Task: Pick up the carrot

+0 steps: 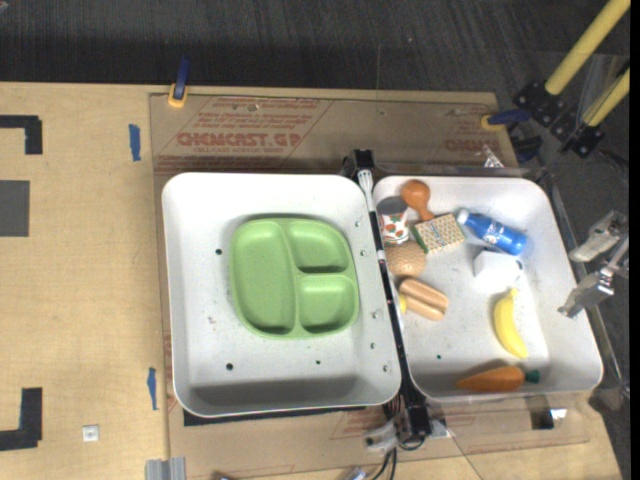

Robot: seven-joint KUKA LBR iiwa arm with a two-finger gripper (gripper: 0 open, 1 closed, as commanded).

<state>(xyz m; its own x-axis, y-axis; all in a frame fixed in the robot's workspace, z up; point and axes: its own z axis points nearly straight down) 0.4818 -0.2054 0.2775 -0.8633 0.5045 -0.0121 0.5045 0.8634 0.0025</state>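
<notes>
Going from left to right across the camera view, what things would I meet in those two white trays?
Green divided plate → hot dog → patterned cracker box → blue bottle → banana. The carrot lies along the near wall, spanning several of these, so I leave it out.

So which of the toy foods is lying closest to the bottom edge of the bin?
The carrot: orange with a green tip, lying flat along the right bin's near wall. The yellow banana sits just above it, farther in.
</notes>
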